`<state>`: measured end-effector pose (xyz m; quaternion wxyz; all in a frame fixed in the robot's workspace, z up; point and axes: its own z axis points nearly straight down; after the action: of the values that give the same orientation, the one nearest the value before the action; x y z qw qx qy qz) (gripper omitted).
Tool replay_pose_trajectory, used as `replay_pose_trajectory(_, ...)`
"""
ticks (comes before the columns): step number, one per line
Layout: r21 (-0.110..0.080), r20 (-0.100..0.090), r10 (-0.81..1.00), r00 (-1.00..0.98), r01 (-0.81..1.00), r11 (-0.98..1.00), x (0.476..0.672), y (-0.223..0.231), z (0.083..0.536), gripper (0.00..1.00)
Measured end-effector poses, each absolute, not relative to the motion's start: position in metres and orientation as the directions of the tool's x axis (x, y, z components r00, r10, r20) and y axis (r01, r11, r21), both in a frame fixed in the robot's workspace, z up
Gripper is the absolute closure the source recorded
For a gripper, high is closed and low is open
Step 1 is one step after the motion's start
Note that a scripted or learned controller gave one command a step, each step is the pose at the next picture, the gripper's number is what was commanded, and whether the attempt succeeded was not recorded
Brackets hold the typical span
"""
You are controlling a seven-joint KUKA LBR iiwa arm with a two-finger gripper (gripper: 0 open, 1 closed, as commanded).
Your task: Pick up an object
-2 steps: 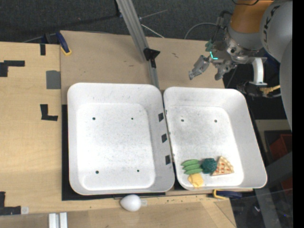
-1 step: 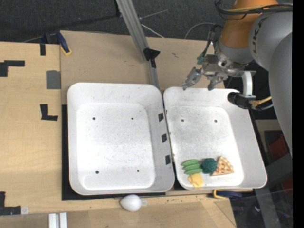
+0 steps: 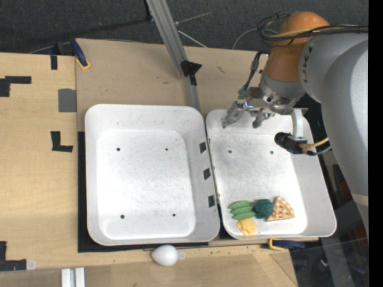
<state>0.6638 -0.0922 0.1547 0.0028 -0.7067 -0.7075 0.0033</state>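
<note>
At the frame's bottom a white egg-shaped thing lies on the desk. I see toy food clustered in the right bin's lower corner. My end effector hovers spread at its upper rim, holding nothing, likely staged to descend.

A pale wooden tabletop carried black tape marks along its left part. A slanted grey metal bar crossed its far edge above the bins. A white egg-shaped thing lay at the near edge, just below the left bin.
</note>
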Motion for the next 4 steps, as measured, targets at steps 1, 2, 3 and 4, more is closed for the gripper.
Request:
replay_pose_trajectory(1, -0.008, -0.001, 1.0, -0.001, 1.0, 0.001, 0.663, -0.101, 0.096, 0.0)
replay_pose_trajectory(2, -0.002, -0.001, 1.0, -0.003, 1.0, 0.003, 0.665, -0.1, 0.11, 1.0)
replay_pose_trajectory(3, 0.005, 0.0, 1.0, -0.003, 1.0, 0.003, 0.662, -0.09, 0.168, 1.0)
replay_pose_trajectory(4, 0.005, 0.0, 1.0, -0.002, 1.0, 0.002, 0.654, -0.088, 0.221, 1.0)
